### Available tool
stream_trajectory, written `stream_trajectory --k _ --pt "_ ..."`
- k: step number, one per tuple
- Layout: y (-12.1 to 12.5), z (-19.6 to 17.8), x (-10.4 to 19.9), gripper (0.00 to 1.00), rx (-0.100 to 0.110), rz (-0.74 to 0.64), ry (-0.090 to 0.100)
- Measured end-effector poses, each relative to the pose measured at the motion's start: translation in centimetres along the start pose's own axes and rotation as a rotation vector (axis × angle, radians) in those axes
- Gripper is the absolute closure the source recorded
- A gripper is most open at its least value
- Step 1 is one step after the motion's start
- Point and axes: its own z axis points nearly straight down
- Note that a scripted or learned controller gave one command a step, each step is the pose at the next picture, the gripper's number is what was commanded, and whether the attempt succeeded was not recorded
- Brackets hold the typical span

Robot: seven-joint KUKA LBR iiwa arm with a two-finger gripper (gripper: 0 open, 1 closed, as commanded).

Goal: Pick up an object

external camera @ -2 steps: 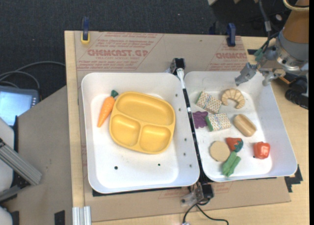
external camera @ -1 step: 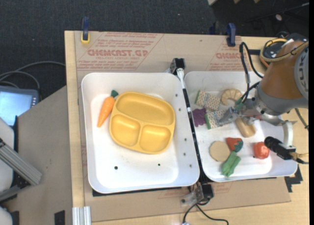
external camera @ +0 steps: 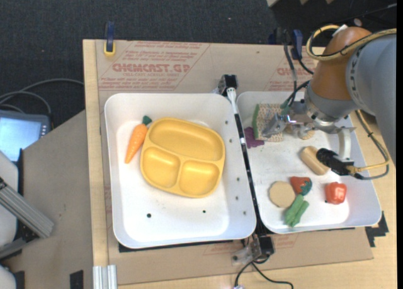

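The grey arm (external camera: 368,70) comes in from the right, its orange band bent over the far end of the right bin (external camera: 360,211). Its pincer (external camera: 278,124) is down low in that bin's far left corner. It sits right against a speckled piece with a green edge (external camera: 266,116), and a small purple thing (external camera: 253,136) lies just beside that, hard against the wall between the bins. Whether the pincer is spread or pressed together I cannot tell from here, nor whether it has hold of the speckled piece. The rest of the toy food lies nearer in the same bin. A tan roll (external camera: 311,158) is in the middle, and a round tan biscuit (external camera: 279,194) touches a red piece with a green top (external camera: 301,185). A green pod (external camera: 295,211) sits just below those, and a red pepper (external camera: 336,192) lies off to the right, apart from them. In the left bin (external camera: 126,181) a yellow divided plate (external camera: 182,155) lies flat, with a carrot (external camera: 135,141) alongside its left rim, leaf end pointing away. Both bins rest side by side on the desk (external camera: 157,61).
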Motion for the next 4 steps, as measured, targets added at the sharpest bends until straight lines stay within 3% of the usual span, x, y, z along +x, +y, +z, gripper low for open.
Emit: stream_trajectory --k 1,2,3,4 --pt "4.5 0.1 1.9 0.00 0.029 0.009 0.001" --pt "4.3 0.2 2.1 0.00 0.028 0.009 -0.001" --pt "4.4 -0.9 2.1 1.00 0.024 0.008 -0.002" --pt "4.3 -0.7 2.0 0.00 0.031 0.008 -0.004"
